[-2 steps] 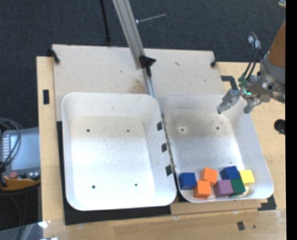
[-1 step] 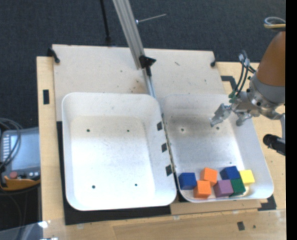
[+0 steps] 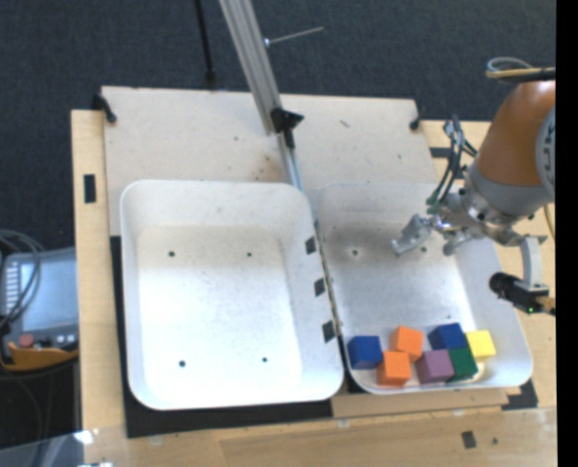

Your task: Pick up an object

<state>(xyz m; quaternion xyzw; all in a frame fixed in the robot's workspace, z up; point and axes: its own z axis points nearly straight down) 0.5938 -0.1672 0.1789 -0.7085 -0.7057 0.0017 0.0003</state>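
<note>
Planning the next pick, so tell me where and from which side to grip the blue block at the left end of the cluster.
Grip the left blue block across its near and far faces, coming straight down from above. Its left side faces bare floor of the right bin, and its far side looks free too, while an orange block sits close at its right and the bin's curved wall lies near its front, so clearance there looks tight. The pincer hangs over the bin's far part.

We saw a wooden bench point(image 3: 87, 290) carrying a pale board point(image 3: 192, 134), with two shallow white bins side by side on it. Right bin point(image 3: 386, 290) sat directly under the gripper point(image 3: 427, 236); left bin point(image 3: 221, 290) lay well off to its far side.
</note>
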